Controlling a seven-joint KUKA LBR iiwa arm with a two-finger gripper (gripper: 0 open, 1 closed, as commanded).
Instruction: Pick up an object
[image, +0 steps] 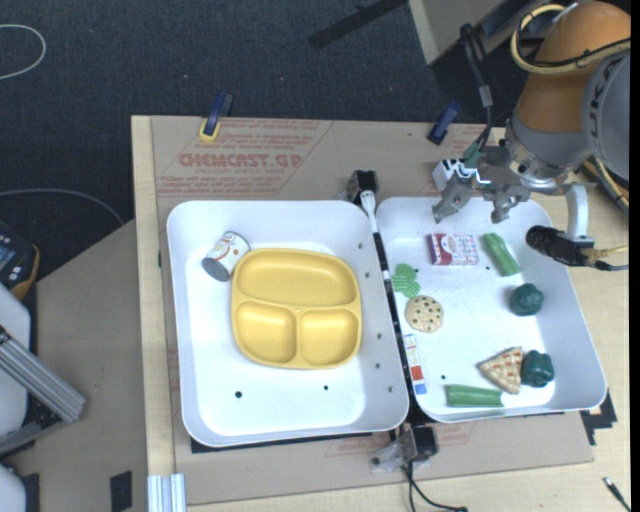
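Observation:
My gripper (474, 209) hangs over the far edge of the right bin (580, 345), open, with nothing between its fingers. Just below it lie a red and white carton (452, 249) and a green pickle-shaped piece (500, 254). Further toward the front are a green leaf-like piece (404, 279), a chocolate chip cookie (424, 313), a dark green round object (526, 298), a pizza slice (503, 368), another dark green lump (538, 369) and a green bean-like stick (473, 396).
The left bin (200, 380) holds a yellow divided plate (296, 305) and a small white can (225, 255) lying on its side near its back left corner. A black clamp (362, 184) sits between the bins at the back.

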